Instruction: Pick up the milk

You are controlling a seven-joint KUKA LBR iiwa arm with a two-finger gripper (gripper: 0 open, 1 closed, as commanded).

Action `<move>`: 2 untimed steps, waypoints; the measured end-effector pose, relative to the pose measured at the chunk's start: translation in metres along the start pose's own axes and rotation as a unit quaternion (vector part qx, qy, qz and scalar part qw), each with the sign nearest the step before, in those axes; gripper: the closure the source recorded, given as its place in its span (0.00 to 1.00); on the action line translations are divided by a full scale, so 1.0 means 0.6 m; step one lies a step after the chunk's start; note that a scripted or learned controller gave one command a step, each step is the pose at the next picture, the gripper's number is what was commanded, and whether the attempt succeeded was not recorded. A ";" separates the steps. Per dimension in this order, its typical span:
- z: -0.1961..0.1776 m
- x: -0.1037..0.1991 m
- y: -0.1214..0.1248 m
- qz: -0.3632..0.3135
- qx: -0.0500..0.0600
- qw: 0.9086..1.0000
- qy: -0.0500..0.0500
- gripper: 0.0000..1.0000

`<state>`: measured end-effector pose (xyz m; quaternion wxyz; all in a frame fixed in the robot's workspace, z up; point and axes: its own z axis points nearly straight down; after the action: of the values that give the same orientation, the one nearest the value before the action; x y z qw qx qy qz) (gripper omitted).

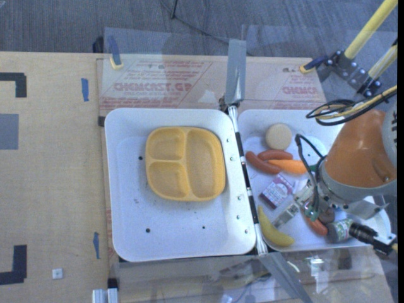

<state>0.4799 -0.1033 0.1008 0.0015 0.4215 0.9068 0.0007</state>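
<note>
Pincer (pixel 291 211): one, low over the right bin (pixel 315 120), below the arm's orange band (pixel 358 156). Whether it is apart or together cannot be told at this slant. Nothing is seen clamped in it.

Milk (pixel 276 191): one small purple-and-white carton, lying in the right bin just up and left of the pincer. Contact between the two cannot be confirmed.

Other items in the right bin, one of each:
- banana (pixel 274 228), just below and left of the pincer, near the bin's front left corner;
- small red-orange piece (pixel 317 225), just right of the pincer, partly under the arm;
- greenish can-like item (pixel 340 230), further right, near the front rim, too blurred to identify;
- carrot (pixel 287 166) and red sausage (pixel 273 155), lying side by side above the milk;
- round beige ball (pixel 278 135), nearest the far rim.

Left bin (pixel 126 232): one yellow divided plate (pixel 185 163) with three compartments, set toward the far side.

Bins counted: two, side by side.
</note>
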 end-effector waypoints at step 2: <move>-0.022 -0.194 -0.028 -0.025 0.000 1.000 -0.002 0.00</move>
<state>0.5418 -0.2032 0.1145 0.0033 0.3984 0.9172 0.0003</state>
